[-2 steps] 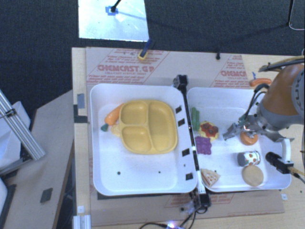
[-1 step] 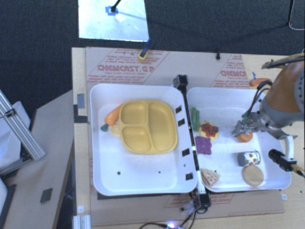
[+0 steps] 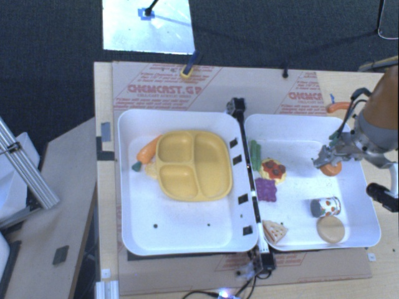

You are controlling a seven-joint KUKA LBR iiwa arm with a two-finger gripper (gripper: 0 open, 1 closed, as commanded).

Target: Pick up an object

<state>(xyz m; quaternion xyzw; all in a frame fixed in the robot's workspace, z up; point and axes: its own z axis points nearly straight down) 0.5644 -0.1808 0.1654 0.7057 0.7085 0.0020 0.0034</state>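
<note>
My gripper point(image 3: 326, 161) hangs low over the right side of the right bin point(image 3: 293, 126), reaching in from the right edge. Directly under its tip lies a small orange object point(image 3: 331, 169), partly covered by the gripper; I cannot tell whether it is being touched. Further left in this bin lie a green pod point(image 3: 255, 152), a yellow-and-red pizza piece point(image 3: 273, 169) and a purple grape bunch point(image 3: 265, 190). Toward the front sit a small grey-and-white can point(image 3: 325, 206), a round tan biscuit point(image 3: 330, 228) and a tan sandwich wedge point(image 3: 274, 231).
The left bin point(image 3: 140, 229) holds a yellow divided plate point(image 3: 190, 165) with an orange carrot point(image 3: 148, 149) against its left rim. A black hinged divider point(image 3: 244, 167) runs between the bins. A shiny metal sheet point(image 3: 148, 17) lies behind the bench.
</note>
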